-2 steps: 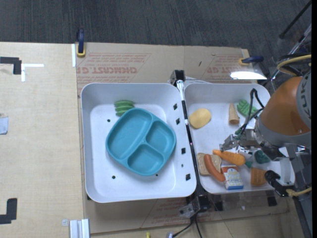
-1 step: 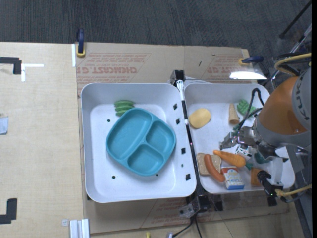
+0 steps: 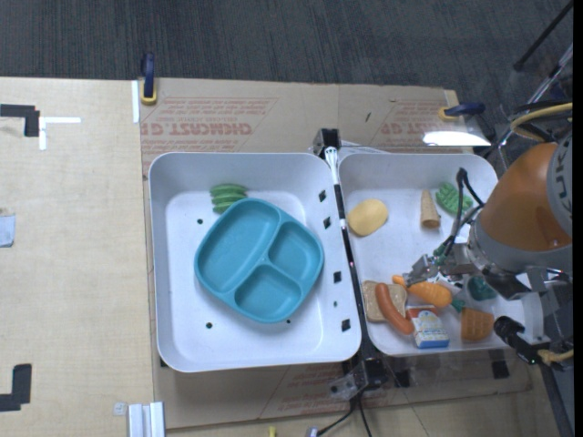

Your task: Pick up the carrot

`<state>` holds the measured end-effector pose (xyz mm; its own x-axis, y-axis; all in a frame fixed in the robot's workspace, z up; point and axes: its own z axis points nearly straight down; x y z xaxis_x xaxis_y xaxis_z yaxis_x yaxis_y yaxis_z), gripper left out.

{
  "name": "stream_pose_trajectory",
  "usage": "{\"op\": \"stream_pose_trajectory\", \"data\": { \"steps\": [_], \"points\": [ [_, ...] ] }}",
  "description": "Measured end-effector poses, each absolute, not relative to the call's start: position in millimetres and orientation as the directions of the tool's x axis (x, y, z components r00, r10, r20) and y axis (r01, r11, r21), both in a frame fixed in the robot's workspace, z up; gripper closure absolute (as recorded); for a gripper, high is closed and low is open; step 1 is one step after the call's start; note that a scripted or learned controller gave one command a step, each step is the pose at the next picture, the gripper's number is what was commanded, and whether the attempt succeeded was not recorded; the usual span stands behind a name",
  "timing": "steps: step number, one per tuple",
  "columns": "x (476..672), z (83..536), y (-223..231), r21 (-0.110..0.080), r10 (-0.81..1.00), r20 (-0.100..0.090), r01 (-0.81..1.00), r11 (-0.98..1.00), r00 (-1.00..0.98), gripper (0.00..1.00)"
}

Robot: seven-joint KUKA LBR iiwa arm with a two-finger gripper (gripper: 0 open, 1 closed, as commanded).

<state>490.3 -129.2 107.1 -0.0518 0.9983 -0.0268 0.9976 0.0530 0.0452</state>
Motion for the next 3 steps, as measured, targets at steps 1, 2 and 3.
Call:
{"op": "stream_pose_trajectory", "data": {
  "steps": [1,2,3],
  "points": [
    [495.4,120.8,-132.4,0.062,0.998,-0.037,0.997,0.052,-0.049,1.0],
    [495.2,120.4,-132.2,0.061,0.998,-0.037,0.997,0.051,-0.049,0.0],
    [491.3,106.5,-122.2,0.045,1.0,-0.01,0.999,-0.009,0.009,0.0]
  ]
}}
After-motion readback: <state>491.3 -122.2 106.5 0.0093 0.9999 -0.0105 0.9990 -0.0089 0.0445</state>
